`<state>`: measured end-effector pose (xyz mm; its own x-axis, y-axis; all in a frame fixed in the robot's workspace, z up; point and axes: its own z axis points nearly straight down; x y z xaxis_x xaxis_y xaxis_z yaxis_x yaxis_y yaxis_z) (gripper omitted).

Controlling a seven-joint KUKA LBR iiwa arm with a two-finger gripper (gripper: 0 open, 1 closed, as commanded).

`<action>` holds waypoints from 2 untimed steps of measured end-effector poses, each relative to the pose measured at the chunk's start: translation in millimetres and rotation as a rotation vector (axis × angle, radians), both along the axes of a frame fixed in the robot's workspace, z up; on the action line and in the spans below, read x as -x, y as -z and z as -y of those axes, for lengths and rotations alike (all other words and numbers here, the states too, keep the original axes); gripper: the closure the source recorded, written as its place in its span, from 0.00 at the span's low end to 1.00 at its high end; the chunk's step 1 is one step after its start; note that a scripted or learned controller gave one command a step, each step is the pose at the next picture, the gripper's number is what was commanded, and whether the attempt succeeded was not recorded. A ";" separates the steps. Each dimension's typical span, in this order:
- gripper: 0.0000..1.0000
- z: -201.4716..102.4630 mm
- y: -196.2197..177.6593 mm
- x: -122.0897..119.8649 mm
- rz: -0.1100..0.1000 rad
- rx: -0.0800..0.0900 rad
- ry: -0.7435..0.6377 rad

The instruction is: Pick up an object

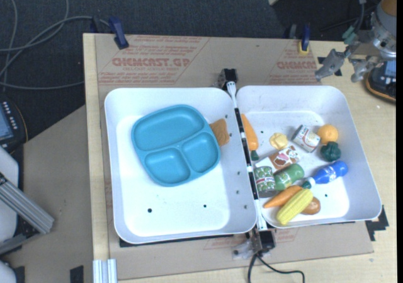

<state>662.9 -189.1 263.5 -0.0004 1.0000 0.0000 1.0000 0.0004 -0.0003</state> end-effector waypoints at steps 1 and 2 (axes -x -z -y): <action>0.00 26.7 183.7 15.1 -0.006 -0.020 -0.003; 0.00 29.5 177.8 87.4 -0.002 -0.011 -0.003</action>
